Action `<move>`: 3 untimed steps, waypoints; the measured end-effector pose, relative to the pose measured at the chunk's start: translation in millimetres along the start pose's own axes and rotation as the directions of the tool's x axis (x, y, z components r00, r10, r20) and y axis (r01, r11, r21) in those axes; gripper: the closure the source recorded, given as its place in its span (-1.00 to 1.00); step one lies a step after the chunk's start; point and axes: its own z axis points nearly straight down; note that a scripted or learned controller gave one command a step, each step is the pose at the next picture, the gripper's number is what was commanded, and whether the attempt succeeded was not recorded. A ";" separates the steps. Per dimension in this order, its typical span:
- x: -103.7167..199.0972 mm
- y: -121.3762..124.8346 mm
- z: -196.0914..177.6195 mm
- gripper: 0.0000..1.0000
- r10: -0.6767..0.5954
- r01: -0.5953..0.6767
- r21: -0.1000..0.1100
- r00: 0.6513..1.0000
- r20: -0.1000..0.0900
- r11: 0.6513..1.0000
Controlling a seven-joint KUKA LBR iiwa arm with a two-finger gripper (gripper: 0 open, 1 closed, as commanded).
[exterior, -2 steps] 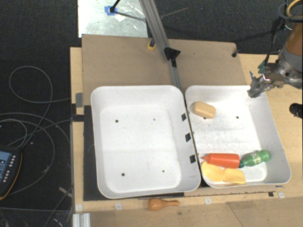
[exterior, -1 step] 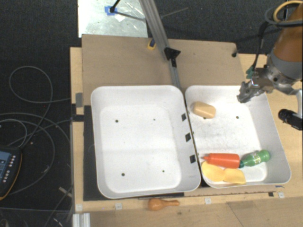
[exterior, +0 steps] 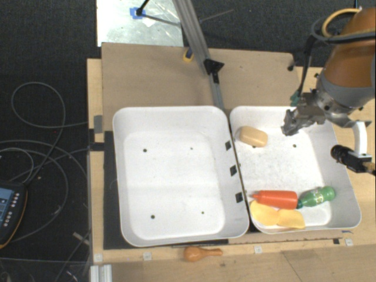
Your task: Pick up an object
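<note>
White left bin [exterior: 170, 175], lots of room inside. Orange pear-shaped toy [exterior: 201, 252] on the bench, just past that bin's front edge. Right bin [exterior: 282, 160]: tan soap-like block [exterior: 253, 136] near the back left; orange carrot [exterior: 276, 198], yellow pieces [exterior: 276, 217] and green bottle [exterior: 317, 196] along the front edge. Gripper [exterior: 292, 124] over the back part, beside the block, nothing in it; can't tell if spread or pinched.

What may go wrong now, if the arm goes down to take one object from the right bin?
The gripper hangs near the far rim of the right bin, beside the beige block, so it may close on nothing. The carrot, green bottle and yellow pieces lie crowded together; a grasp there may push neighbours.
</note>
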 end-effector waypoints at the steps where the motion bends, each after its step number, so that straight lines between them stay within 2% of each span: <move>1: 59.1 -17.5 5.5 1.00 -0.002 0.002 0.001 1.000 -0.001 1.000; 2: 106.5 -43.2 24.1 1.00 -0.001 0.001 0.002 1.000 -0.001 1.000; 3: 158.5 -64.3 19.1 1.00 -0.002 0.002 0.001 1.000 -0.002 1.000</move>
